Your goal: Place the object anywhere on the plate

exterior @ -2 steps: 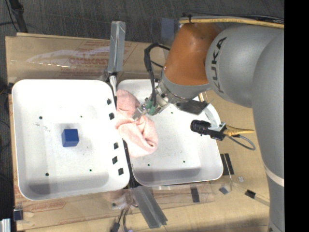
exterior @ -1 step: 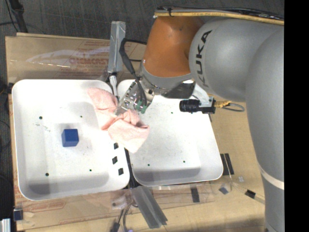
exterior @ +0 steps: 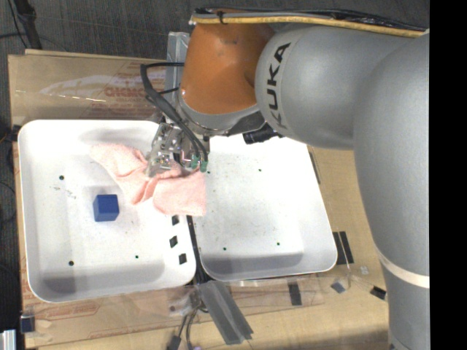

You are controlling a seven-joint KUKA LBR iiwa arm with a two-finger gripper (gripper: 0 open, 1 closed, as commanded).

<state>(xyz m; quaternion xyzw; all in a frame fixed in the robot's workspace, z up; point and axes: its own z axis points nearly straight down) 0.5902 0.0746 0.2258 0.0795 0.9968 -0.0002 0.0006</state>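
Cardboard sheeting (exterior: 66,79) is lying over the bench, and two shallow white bins are sitting on it side by side, the left bin (exterior: 44,195) and the right bin (exterior: 270,217) touching along their inner walls. Dark floor is showing beyond the far edge of the cardboard.

Reaching in from the right, the grey arm (exterior: 343,86) with its orange band (exterior: 219,64) is hanging over the far part of the bins, and its pincer (exterior: 174,159) is sitting low over the left bin, close to the shared wall. How far the pincer is parted cannot be told, since the metal parts at its tip are blurring together and the wrist is covering them from above; whether it is gripping anything cannot be told either.

Right beneath the pincer and spreading out to both sides of it, a pink cloth (exterior: 157,181) is lying crumpled on the floor of the left bin. One part is stretching away to the left of the pincer, and a wider flap is lying just nearer the camera than the pincer, its edge reaching the wall between the bins. The pincer tip is looking as if it is touching the cloth's top fold, though contact is not certain.

Well to the left of the pincer and nearer the camera, a small blue cube (exterior: 106,207) is resting on the left bin's floor, apart from the cloth.
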